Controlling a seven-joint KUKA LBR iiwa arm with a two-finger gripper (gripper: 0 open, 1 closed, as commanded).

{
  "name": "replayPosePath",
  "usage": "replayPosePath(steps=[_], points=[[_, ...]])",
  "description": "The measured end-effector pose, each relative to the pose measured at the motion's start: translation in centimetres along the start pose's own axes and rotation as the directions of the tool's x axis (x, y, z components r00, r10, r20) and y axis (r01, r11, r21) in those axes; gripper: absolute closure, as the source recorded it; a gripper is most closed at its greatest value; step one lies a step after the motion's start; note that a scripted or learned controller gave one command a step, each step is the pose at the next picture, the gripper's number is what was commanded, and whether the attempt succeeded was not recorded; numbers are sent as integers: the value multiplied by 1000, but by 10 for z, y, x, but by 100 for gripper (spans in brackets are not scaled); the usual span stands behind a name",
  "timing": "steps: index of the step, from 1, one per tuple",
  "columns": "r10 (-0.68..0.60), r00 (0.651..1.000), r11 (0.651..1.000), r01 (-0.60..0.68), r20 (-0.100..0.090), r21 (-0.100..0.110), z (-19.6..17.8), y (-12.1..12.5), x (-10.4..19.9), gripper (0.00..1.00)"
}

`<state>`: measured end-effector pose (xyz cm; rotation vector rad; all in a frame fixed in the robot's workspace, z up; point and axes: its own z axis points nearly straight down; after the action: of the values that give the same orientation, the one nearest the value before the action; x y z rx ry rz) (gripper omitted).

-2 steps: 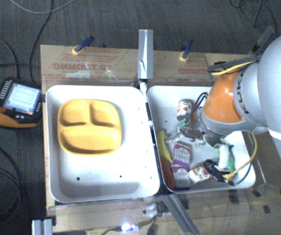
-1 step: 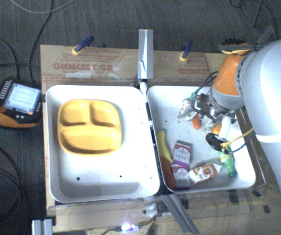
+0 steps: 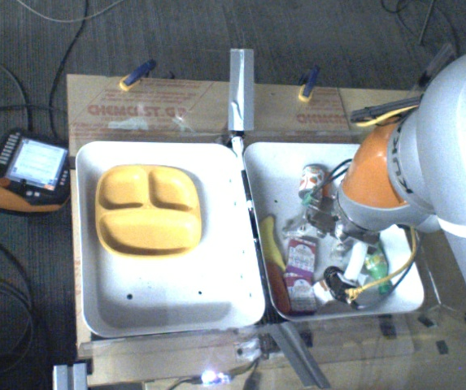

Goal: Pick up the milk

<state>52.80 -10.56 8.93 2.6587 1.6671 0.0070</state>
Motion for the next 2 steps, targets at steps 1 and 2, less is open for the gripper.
replayPosePath(steps=[1, 2], points=[[16, 1000, 1000, -16, 8, 8, -119, 84, 46, 0], [-150, 989, 989, 150, 3, 11, -3, 51, 38, 0]])
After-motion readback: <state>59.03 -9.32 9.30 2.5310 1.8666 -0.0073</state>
